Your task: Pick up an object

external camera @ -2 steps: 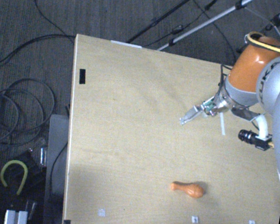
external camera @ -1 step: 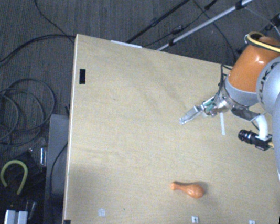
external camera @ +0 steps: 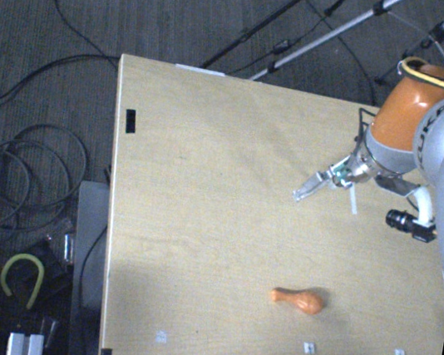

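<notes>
Tan bench (external camera: 199, 211): orange object (external camera: 299, 299), gripper (external camera: 329, 190) perhaps open.

Robot lab, by the look of it.
Left of the claw (external camera: 327, 186): bare bench (external camera: 199, 211), floor cables (external camera: 23, 156), tripod legs (external camera: 331, 30) behind.

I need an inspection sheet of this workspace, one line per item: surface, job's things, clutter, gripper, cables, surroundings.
Surface: tan board, flat, with small black and pale markers near its edges.
Job's things: one orange pear-shaped object lying on its side on the board, toward the near edge.
Clutter: nothing seen on the board besides the markers.
Gripper: gripper above the board, apart from the orange object, holding nothing; finger state unclear.
Cables: black cables coiled on the floor left of the board.
Surroundings: dark carpet, tripod legs at the top, a green hook-shaped tool on the floor at lower left.
</notes>
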{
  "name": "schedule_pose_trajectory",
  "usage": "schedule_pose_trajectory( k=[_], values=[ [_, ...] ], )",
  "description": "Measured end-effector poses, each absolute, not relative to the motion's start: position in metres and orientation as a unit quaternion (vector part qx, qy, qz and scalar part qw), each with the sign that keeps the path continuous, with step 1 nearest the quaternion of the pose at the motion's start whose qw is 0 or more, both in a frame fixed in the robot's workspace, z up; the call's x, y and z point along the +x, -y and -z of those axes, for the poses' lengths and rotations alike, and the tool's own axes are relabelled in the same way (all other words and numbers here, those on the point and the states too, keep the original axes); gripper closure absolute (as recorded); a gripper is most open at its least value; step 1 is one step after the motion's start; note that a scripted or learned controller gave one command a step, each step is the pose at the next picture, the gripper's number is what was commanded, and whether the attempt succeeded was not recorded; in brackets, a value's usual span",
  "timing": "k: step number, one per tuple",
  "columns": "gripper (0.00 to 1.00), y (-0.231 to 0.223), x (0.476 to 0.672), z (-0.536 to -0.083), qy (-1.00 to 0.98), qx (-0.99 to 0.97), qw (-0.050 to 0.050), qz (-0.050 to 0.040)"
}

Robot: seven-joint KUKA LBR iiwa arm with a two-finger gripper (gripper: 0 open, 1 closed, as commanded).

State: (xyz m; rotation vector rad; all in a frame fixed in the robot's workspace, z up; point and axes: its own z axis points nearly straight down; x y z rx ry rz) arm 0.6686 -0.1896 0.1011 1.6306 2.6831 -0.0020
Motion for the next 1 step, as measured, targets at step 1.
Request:
schedule_pose_trajectory(
  k=[1],
  values=[
    [0.0,0.1896,0.6686,-0.1011,-0.855,0.519,0.001,0.0006]
  ],
)
